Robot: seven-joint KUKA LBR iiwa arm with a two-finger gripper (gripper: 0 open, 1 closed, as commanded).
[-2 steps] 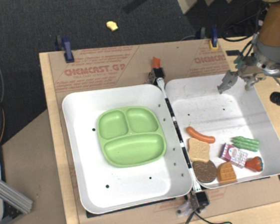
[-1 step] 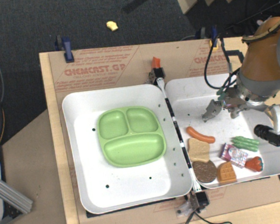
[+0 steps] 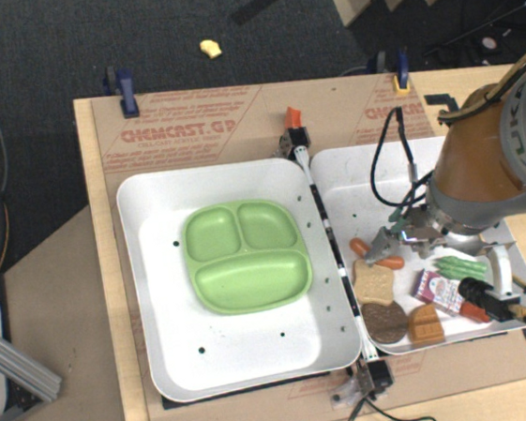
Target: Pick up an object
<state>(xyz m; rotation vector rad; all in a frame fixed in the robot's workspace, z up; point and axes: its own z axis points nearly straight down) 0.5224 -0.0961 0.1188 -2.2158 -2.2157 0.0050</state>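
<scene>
I see my gripper [image 3: 381, 250] low in the right white bin [image 3: 353, 171], beside a small orange carrot-like piece [image 3: 391, 262]. The tan bread slice [image 3: 374, 284] lies just below-left. Whether it's open, I cannot tell.

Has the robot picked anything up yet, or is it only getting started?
Nothing looks picked up yet. The gripper is low in the right bin, beside an orange carrot-like piece and a toast slice. Gripping and lifting remain. The green plate sits in the left bin.
</scene>
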